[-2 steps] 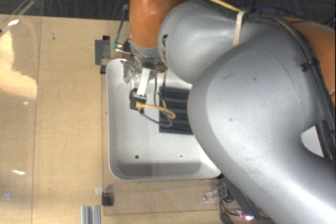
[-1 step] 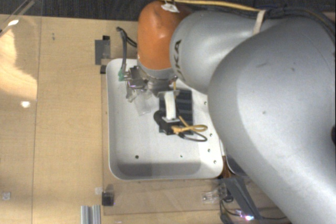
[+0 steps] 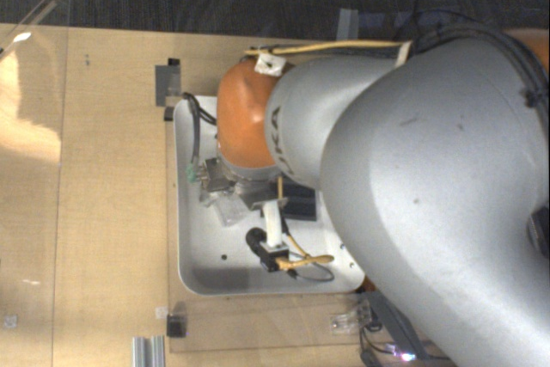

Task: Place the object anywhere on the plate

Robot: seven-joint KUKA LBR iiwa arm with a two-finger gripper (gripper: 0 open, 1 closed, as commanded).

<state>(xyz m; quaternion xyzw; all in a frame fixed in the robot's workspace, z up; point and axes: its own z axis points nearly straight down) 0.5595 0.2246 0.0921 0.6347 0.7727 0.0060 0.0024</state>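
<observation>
My gripper [image 3: 222, 200] hangs low over the left part of a white bin [image 3: 196, 269], right under the orange wrist band [image 3: 243, 120]. Its metal and clear parts sit close to the bin floor. The big grey arm [image 3: 412, 159] reaches in from the right and hides most of the bin behind it. I cannot make out a plate or a loose object under the arm.
The bin's left wall [image 3: 179, 185] and front rim [image 3: 258, 288] are close to the gripper. Black corner brackets [image 3: 172, 77] [image 3: 176, 324] stand on the wooden bench [image 3: 94, 202] beside the bin. A clear panel [image 3: 34, 142] lies on the bench at the left.
</observation>
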